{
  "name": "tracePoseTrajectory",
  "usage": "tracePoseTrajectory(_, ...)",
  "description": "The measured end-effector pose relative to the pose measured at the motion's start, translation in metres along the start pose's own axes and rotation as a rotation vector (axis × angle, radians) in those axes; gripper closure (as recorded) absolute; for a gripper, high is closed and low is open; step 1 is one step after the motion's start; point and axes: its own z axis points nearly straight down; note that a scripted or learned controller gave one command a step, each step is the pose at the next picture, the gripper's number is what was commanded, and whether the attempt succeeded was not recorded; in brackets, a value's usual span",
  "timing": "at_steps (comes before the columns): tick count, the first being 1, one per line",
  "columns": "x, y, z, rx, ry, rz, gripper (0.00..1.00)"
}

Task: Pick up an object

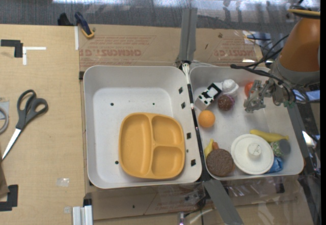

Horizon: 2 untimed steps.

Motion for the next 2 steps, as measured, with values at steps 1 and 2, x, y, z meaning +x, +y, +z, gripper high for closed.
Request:
tracePoseTrajectory(1, -0.004, 0.087, 0.017, -0.001, 0.009, 0.288, 1.00)
tracePoseTrajectory(2, 0.049, 0.101, -0.164, 0.000, 0.007, 0.260, 1.00)
